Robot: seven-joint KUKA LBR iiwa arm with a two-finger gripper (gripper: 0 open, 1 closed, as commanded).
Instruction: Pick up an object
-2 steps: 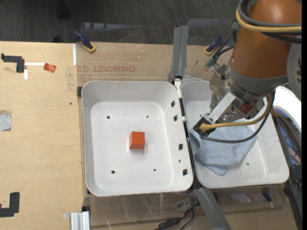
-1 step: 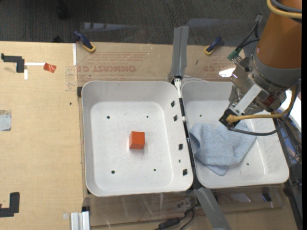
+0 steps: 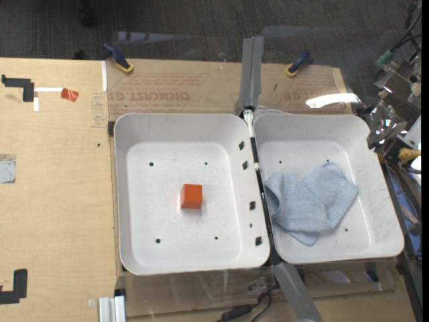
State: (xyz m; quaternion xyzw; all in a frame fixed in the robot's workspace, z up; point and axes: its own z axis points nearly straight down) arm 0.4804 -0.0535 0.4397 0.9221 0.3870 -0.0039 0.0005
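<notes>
An orange cube (image 3: 192, 196) sits flat on the floor of the left bin (image 3: 134, 247), a little left of that bin's centre and well apart from all 4 walls; nothing touches it. In the right bin (image 3: 375, 240) a light blue cloth (image 3: 310, 203) lies crumpled, its left edge up against the divider (image 3: 258, 180) where the 2 bins meet and its bulk spread across the lower middle of the floor; one fold rises toward the upper right. Both bins rest side by side on a brown cardboard sheet (image 3: 201, 89) printed with reversed lettering; 2 clamps with orange and blue handles (image 3: 118, 57) pin that sheet at its far edge, 1 at the left and 1 nearer the right. A plywood bench top (image 3: 53, 180) extends to the left of the bins. At the right edge of the view, beside the upper corner of the right bin, the gripper (image 3: 382, 129) appears as a tangle of metal parts and cables, clear of both bins; I cannot tell how it is set.
</notes>
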